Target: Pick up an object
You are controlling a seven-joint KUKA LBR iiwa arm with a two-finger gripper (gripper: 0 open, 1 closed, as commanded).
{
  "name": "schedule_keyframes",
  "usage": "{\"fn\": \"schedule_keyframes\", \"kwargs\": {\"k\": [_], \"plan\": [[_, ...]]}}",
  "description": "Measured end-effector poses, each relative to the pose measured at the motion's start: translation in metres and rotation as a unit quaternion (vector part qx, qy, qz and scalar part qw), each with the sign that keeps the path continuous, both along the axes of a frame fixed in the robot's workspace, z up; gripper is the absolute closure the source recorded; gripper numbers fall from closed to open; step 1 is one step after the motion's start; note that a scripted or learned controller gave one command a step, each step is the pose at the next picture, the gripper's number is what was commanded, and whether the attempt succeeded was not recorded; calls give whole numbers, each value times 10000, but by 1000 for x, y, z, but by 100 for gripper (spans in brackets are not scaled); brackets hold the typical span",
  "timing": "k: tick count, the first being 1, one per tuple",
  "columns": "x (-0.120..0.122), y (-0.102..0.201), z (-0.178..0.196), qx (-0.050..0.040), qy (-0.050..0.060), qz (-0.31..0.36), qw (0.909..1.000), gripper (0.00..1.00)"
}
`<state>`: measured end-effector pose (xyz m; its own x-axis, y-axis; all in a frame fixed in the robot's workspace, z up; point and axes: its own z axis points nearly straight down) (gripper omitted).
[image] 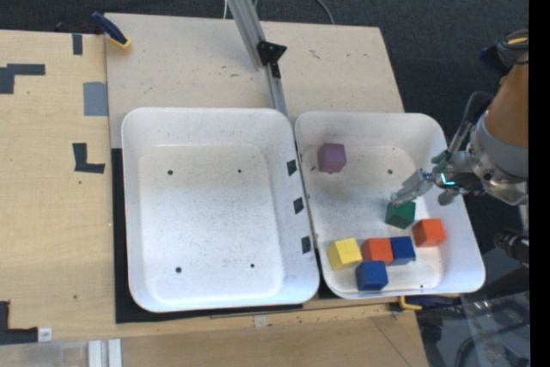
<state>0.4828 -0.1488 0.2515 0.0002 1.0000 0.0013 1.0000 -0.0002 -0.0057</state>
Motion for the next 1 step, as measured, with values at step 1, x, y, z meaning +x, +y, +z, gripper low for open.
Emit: {"fn": "schedule_keyframes", "kwargs": {"k": [1], "plan": [[1, 0, 2, -4, -22, 9, 10000, 0]]}}
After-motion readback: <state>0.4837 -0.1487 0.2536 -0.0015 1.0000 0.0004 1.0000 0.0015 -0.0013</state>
